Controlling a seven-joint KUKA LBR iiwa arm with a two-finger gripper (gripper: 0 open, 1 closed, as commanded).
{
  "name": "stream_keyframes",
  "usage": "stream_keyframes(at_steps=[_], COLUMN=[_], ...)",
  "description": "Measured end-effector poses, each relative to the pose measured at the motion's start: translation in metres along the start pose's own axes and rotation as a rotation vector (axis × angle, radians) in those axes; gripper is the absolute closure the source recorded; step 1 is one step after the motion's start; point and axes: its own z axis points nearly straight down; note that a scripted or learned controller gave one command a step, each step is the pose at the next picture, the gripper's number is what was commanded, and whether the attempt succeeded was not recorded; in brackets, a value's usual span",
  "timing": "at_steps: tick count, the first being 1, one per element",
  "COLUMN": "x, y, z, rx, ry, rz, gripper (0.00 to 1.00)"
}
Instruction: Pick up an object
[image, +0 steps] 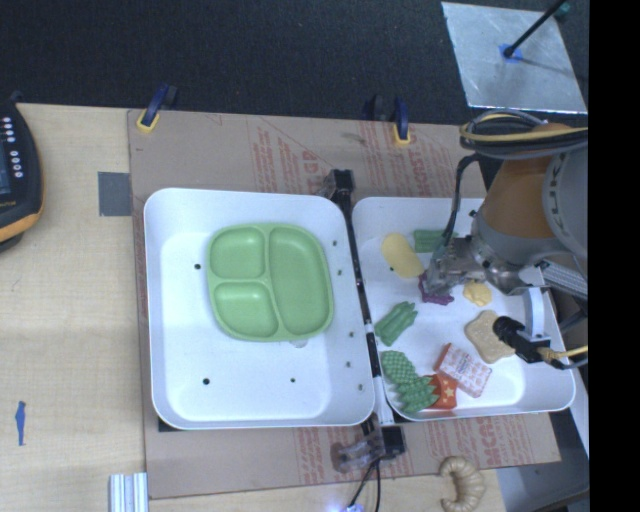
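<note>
Reaching into the right-hand shallow white bin (560, 400), the grey two-finger gripper (440, 278) is lowered over a small purple toy (436, 294), seemingly for a grasp; its closure cannot be told.

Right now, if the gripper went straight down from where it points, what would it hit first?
Most likely the small purple object directly under the gripper in the right bin, though depth is hard to judge from above.

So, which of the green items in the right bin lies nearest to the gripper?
The small flat green piece at the bin's far edge, just left of the gripper; the bean bunch and knobbly green one lie farther.
</note>
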Motion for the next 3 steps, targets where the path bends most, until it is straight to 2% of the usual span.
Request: stream_keyframes(at_steps=[1, 2, 3], x=[0.000, -0.001, -0.001], y=[0.000, 0.000, 0.000], z=[0.000, -0.010, -0.010], rx=[0.001, 0.001, 0.002], ry=[-0.001, -0.001, -0.002], rz=[-0.001, -0.001, -0.002], gripper=[0.00, 1.00, 0.00])
